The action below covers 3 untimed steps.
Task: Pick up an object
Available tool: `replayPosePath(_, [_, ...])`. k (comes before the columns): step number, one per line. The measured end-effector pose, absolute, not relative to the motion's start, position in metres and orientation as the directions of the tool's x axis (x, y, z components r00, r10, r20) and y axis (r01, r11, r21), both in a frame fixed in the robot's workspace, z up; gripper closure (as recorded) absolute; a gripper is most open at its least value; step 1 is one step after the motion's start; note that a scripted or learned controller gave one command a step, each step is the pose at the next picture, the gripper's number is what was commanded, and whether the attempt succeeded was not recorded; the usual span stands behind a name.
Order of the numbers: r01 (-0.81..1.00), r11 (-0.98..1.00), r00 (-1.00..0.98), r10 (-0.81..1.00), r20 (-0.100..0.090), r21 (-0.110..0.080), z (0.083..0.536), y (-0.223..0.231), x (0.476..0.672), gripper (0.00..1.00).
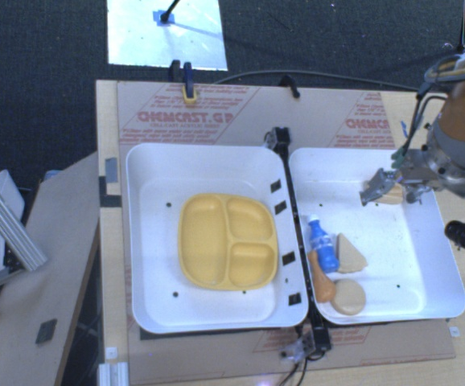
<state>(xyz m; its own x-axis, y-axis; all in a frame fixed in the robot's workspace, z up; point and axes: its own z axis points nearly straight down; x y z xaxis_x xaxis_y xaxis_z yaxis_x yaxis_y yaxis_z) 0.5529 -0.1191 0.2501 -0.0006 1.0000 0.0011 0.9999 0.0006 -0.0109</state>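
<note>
At the far left of the frame we see a wooden side table (63, 240) with a strip of aluminium rail (3, 219) lying across it. Moving right, the left white bin (148, 215) holds a yellow divided plate (228, 241) lying flat near its middle. Past the black divider (290, 223) between the bins, the right white bin (425, 284) carries a cluster at its lower left: a small blue bottle (322, 245) lying beside the divider, an orange carrot-like piece (321, 282) just below it, a tan wedge (350, 256) touching the bottle's right side, and a round beige piece (348, 297) beneath the wedge. Farther right, in the upper part of that bin, the gripper (380, 188) hangs low over the floor, and we see a pale tan object (391, 197) just beside its tip; we cannot tell whether the fingers are spread or closed, nor whether they grasp it. The grey and orange arm (462, 119) fills the upper right corner
</note>
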Motion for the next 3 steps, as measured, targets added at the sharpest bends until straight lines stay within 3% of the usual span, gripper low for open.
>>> replayPosePath(1, [1.0, 0.003, -0.003, 1.0, 0.0, 0.001, 0.257, -0.119, 0.555, 0.0])
replayPosePath(2, [1.0, 0.002, -0.002, 1.0, 0.0, 0.001, 0.205, -0.118, 0.566, 0.0])
replayPosePath(3, [1.0, 0.001, -0.001, 1.0, 0.0, 0.001, 0.165, -0.117, 0.565, 0.0])
